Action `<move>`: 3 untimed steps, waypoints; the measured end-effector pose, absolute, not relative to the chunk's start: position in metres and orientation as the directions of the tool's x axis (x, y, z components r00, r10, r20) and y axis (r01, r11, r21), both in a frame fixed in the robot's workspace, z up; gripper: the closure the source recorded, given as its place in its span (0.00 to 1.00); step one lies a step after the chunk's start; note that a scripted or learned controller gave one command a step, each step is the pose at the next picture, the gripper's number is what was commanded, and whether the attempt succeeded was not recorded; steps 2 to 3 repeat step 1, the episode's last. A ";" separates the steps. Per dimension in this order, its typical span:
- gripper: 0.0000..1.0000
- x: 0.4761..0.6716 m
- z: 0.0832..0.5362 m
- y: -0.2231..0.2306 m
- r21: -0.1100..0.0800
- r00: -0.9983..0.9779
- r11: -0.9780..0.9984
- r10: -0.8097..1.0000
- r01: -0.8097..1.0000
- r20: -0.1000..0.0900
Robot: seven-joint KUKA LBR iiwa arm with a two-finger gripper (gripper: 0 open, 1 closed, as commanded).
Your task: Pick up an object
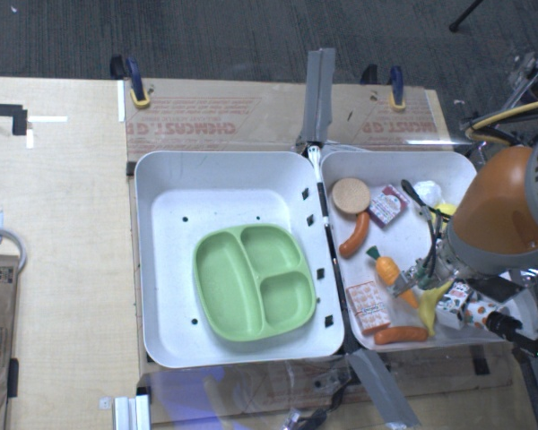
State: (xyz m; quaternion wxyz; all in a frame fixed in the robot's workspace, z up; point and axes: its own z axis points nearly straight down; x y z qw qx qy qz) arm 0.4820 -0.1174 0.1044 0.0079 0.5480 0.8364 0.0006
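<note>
Gripper [428, 274] low in right bin [403, 161] beside carrot [387, 269], grip state can't tell, nothing visibly lifted, pick not done.

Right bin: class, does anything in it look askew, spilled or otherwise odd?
Nothing is spilled or damaged. The right bin holds toy food in a loose jumble: two sausages, a carrot, small packets. The green plate sits skewed.

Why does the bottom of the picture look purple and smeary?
In the camera view, a bluish-purple glow lies along the bench edge below the left bin, blurring what is there; the green plate is evenly lit and sharp; the small toys in the right bin look soft, and the arm shades some.
</note>
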 end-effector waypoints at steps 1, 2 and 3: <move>1.00 0.504 0.202 -0.034 -0.001 -0.298 0.298 0.955 0.955 -0.001; 1.00 0.504 0.202 -0.034 -0.001 -0.298 0.298 0.955 0.955 -0.001; 1.00 0.504 0.202 -0.034 -0.001 -0.298 0.298 0.955 0.955 -0.001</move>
